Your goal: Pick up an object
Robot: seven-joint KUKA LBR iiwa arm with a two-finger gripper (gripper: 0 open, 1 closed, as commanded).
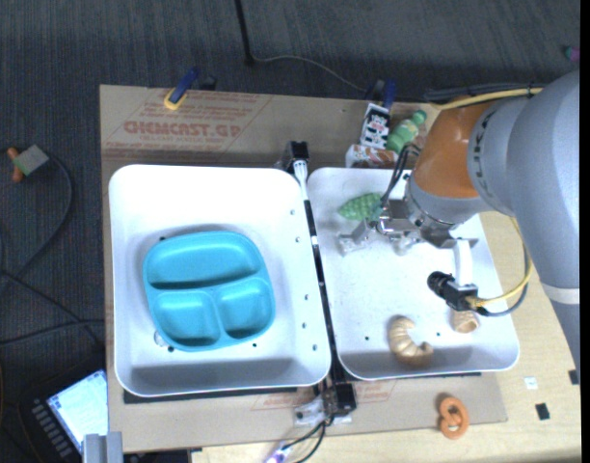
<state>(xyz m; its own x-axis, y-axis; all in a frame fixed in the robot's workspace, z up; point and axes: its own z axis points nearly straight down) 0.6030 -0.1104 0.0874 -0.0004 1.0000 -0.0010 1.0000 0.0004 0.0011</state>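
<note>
Overhead, the grey arm (526, 152) with its orange band reaches in from the right and covers the upper right corner of the right bin (372, 331), so whatever lies beneath the wrist is hidden. Its gripper (377, 231) hangs low over the upper part of that bin, and two pale metal fingers (351, 241) point left and down, splayed apart with nothing seen between them (they look open, though their tips blur into the white floor). Just above the fingers lies a small green object (361, 204), leafy in shape, partly cut off by the gripper body at its right side; whether the fingers touch it cannot be told. Near the bin's front wall rests a tan croissant-shaped piece (408, 340), well apart from the gripper. A small tan ring-like thing (465, 320) sits toward the right wall, just beside a black fitting with a yellow cable, too small to identify. The left bin (131, 201) holds a blue divided tray (210, 289) with three compartments. On the bench (179, 128) behind the bins stand a few small packages (377, 135), half hidden by the arm, and an orange loop (453, 415) lies at the bench's front edge.
</note>
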